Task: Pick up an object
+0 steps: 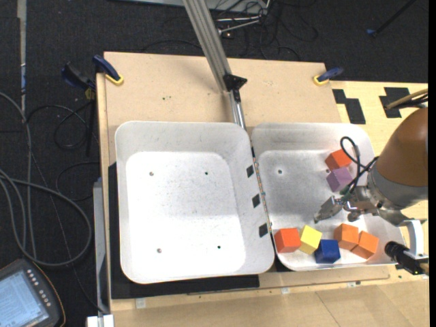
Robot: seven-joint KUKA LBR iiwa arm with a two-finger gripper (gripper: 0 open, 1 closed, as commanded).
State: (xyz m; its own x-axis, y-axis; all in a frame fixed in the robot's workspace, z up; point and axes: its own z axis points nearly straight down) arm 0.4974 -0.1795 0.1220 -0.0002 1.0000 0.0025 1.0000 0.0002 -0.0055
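Observation:
Several coloured blocks lie in the right bin. An orange block and a purple block sit near its right wall. Along the front wall lie an orange block, a yellow block, a blue block and two more orange blocks. My gripper hangs low over the bin floor, just below the purple block and above the front row. It is open, with nothing between its fingers.
The left bin sits beside the right one, their rims meeting at the middle. A metal pole slants across the back of the bench. The arm's grey and orange body covers the right bin's right edge.

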